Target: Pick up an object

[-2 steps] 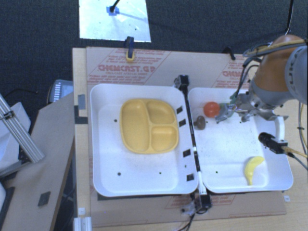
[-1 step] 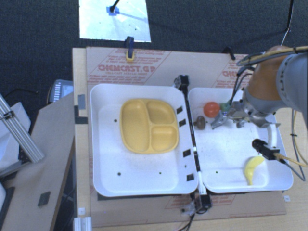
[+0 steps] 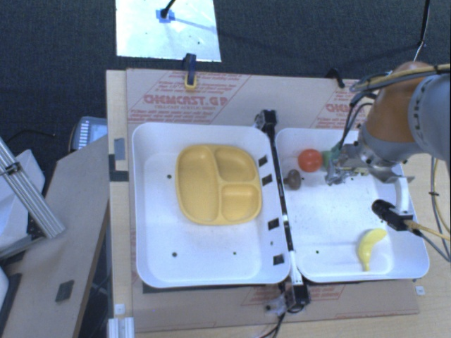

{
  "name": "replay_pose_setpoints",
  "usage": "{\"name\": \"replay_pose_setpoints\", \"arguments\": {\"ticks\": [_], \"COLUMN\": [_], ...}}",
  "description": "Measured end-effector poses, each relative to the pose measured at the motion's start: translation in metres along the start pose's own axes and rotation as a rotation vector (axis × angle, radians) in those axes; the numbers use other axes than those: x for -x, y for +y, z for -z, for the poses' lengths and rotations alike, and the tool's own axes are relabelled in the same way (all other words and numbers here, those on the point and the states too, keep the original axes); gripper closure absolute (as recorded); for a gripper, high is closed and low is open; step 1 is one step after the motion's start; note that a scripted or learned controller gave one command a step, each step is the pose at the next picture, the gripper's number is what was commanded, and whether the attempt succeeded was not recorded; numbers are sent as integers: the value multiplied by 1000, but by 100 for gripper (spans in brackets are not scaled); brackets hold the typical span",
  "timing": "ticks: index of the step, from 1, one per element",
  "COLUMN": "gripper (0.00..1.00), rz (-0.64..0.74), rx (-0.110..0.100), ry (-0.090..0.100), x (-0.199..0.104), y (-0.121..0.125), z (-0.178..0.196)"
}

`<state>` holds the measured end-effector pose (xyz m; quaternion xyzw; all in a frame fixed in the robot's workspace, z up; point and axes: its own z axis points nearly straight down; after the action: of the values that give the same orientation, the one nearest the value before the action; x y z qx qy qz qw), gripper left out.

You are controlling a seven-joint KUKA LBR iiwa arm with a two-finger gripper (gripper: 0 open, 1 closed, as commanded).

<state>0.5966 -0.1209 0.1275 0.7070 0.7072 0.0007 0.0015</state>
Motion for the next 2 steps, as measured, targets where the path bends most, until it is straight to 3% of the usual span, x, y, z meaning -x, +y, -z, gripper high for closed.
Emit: {"name": "replay_pose_setpoints", "arguments": {"ticks": [2], "gripper": [100], "rz": [5], "rx": [3], "ry": [0], "x": [-5], "y": [1], "z": [99]}}
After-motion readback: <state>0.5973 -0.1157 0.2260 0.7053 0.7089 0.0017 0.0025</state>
